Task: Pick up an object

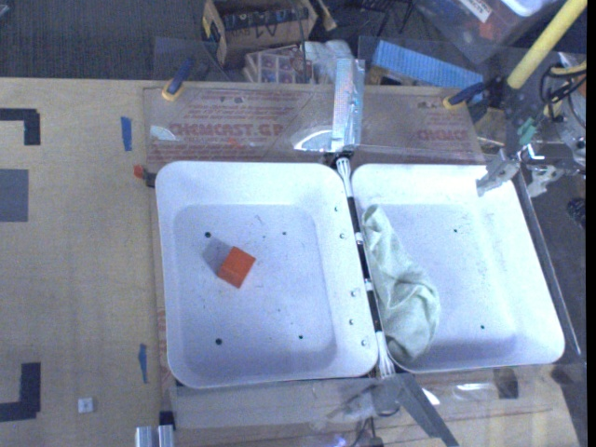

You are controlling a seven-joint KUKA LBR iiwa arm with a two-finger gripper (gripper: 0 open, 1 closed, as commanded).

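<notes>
- Two candidates: small orange rigid block (236, 266) in left white bin (186, 189), probably light; pinch its flat sides.
- Pale crumpled cloth (402, 287) is limp; pinch a raised fold.
- Gripper (492, 181): opening unclear.

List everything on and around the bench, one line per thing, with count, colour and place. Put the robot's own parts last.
bins: two, white, shallow, side by side on the bench.
block: one, orange-red, on the floor of the left bin, left of its middle.
cloth: one, pale greenish white, crumpled along the left wall of the right bin.
clear panels: two, transparent with red lettering, lying behind the bins.
cardboard box: one, brown, on the floor beyond the bench.
blue tape marks: two, blue, on the bench left of the bins.
black markings: several, black, at the bench's left edge.
gripper: one, metallic grey, above the back right corner of the right bin; its state is unclear.
</notes>
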